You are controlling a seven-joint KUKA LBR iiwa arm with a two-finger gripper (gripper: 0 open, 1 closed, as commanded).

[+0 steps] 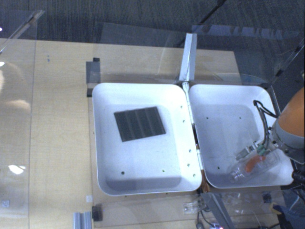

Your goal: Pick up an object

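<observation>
A dark grey ribbed rectangular pad lies flat in the left bin, toward its back. In the right bin, near the front right corner, lies a clear plastic object with an orange part inside it. My gripper hangs low over the right bin, right at the upper end of that clear object, and seems to touch it. The arm's orange band shows at the right edge, with black cables looping down to the wrist.
A metal divider post rises behind the seam between the two bins. A small black bracket sits on the wooden bench by the left bin's back corner. Cables and clamps crowd the bench edge below the right bin.
</observation>
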